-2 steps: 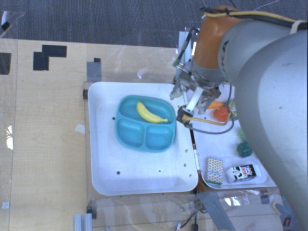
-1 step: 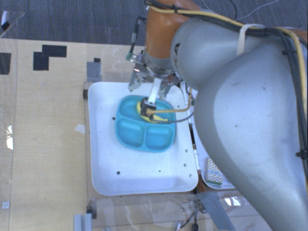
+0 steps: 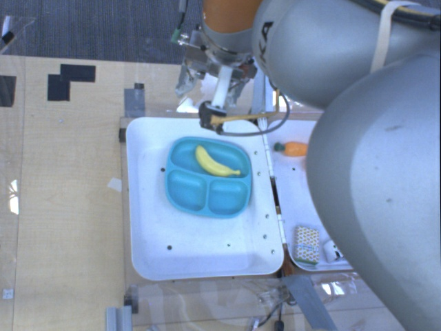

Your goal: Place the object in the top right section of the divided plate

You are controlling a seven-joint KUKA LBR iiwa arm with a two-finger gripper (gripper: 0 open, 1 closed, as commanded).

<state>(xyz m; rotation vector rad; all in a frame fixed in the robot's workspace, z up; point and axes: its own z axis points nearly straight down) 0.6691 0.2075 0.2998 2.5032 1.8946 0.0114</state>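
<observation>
You see the banana [image 3: 217, 163] lying in the large upper section of the plate [image 3: 180, 195], toward 12 o'clock, so the placing looks done, though whether that section counts as top right is unclear. The pincer [image 3: 213, 88] hangs above at 12 o'clock; its grip I cannot tell.

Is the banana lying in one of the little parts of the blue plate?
No, the banana lies in the big section of the blue divided plate, and the two small sections below it hold nothing.
</observation>
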